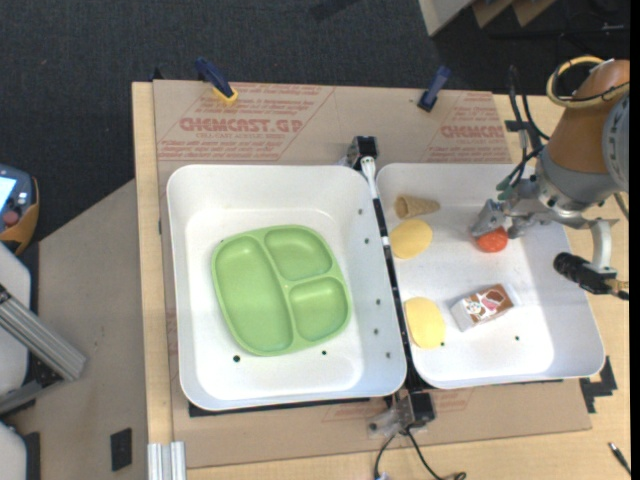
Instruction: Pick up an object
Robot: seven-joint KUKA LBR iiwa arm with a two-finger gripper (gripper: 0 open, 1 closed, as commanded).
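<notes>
The surface (300,118) under me is a brown board with red lettering, held at its far edge by two blue clamps (217,80). On it sit two shallow white bins, side by side and touching along their inner walls. The left bin (190,268) carries a green plate (281,290) with three compartments, lying flat near its middle. The right bin (560,338) holds the smaller things. My arm (590,128) comes in from the right, grey with its orange band above the wrist, and bends down over the far right part of that bin.

My claw (497,226) hangs low there, right over a small red-orange thing (491,241), which shows just beneath its tip; I cannot tell whether my claw is spread or closed, nor whether it has the thing in its grip.

Near the bin's front lies a small brown and white packet (482,306), tilted. Beside it, toward the dividing wall, rests a yellow lump (425,322), and a second yellow lump (411,238) lies farther back along the same wall. Just behind that one lies a tan cone (416,206), its point toward the right.
</notes>
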